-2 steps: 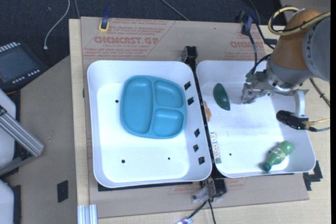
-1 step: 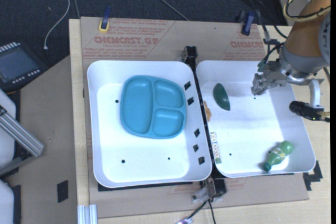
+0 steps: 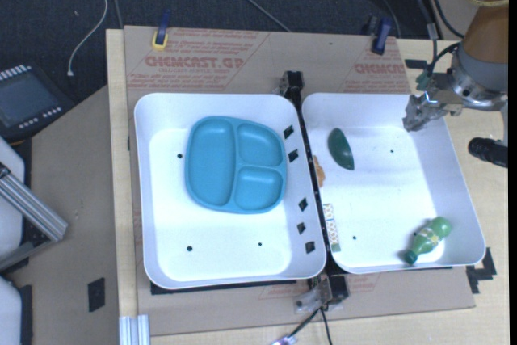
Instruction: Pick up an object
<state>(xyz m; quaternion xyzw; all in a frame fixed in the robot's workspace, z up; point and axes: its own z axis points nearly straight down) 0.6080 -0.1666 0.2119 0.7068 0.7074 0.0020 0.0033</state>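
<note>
Cardboard-topped bench [image 3: 242, 52], two white bins side by side. The tool [image 3: 417, 115] hovers at the right bin's [image 3: 452, 174] far edge; its grip I cannot tell. A dark green object [image 3: 340, 149] lies nearest, the green bottle [image 3: 426, 239] in the near corner, likely targets.

Arm [image 3: 487, 44] reaching in from upper right, orange band showing above wrist; gripper [image 3: 416, 119] pointing down-left, carrying nothing visible.

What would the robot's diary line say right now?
gripper: over right bin's far right edge, holding nothing seen | dark green object: right bin | green bottle: right bin | blue tray: left bin
</note>
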